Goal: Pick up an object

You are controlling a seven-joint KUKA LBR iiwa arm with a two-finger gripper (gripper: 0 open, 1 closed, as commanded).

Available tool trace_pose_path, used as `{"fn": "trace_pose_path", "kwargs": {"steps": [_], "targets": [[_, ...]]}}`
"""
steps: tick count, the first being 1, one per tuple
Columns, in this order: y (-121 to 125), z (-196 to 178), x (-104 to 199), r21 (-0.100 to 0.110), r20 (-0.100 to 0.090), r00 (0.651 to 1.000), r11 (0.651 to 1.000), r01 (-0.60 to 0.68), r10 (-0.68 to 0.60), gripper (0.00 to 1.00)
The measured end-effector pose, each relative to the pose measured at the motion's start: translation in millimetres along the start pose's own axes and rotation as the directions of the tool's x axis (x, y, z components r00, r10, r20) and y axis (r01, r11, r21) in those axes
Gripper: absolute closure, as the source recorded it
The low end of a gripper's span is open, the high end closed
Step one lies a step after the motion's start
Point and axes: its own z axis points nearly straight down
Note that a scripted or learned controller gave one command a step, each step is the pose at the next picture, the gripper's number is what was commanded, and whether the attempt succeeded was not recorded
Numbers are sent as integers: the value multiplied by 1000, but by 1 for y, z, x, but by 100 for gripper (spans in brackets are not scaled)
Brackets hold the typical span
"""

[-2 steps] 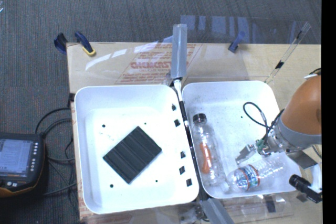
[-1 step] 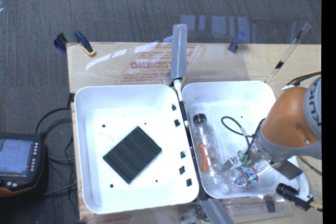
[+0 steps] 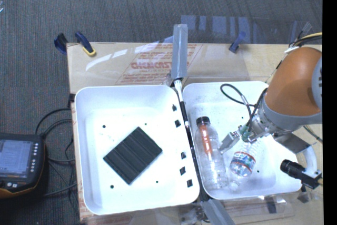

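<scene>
Two clear plastic bottles in right white bin (image 3: 221, 89): long one (image 3: 208, 151) beside divider, crumpled one (image 3: 243, 162) under gripper (image 3: 237, 138). Finger state unclear. Risk: slick round bottle rolling, squirting free.

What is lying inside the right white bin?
Inside the right white bin: a clear plastic bottle with an orange label and a crushed blue-labelled bottle. The arm covers the bin's right part.

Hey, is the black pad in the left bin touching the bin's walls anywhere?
Apart. The camera view shows the black pad lying flat near the middle of the left bin, with bare white floor visible all around its edges.
</scene>
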Motion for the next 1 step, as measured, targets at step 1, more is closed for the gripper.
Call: {"fn": "trace_pose_path", "kwargs": {"steps": [1], "targets": [[-10, -25, -33, 0, 1, 992, 992, 123, -123, 0]]}}
